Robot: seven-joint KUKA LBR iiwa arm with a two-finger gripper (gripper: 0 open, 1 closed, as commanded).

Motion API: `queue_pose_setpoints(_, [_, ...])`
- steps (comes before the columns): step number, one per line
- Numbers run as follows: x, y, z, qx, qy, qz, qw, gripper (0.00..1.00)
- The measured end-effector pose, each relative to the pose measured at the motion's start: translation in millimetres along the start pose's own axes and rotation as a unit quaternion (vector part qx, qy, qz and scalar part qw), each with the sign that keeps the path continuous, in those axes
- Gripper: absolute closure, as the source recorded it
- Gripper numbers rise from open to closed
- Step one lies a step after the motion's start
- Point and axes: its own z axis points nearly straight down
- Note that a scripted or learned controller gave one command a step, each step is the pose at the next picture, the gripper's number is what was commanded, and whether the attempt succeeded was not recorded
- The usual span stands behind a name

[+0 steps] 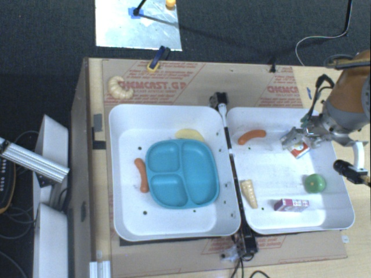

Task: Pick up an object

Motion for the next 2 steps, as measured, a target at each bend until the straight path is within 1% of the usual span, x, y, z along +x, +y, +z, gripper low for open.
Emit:
queue_pose_setpoints(1, [25,57,-5,-0.001,0.0,-0.002,1.0,0.0])
queue_pose_setpoints(2, [-1,33,3,0.0,0.0,0.0,1.0,0.0])
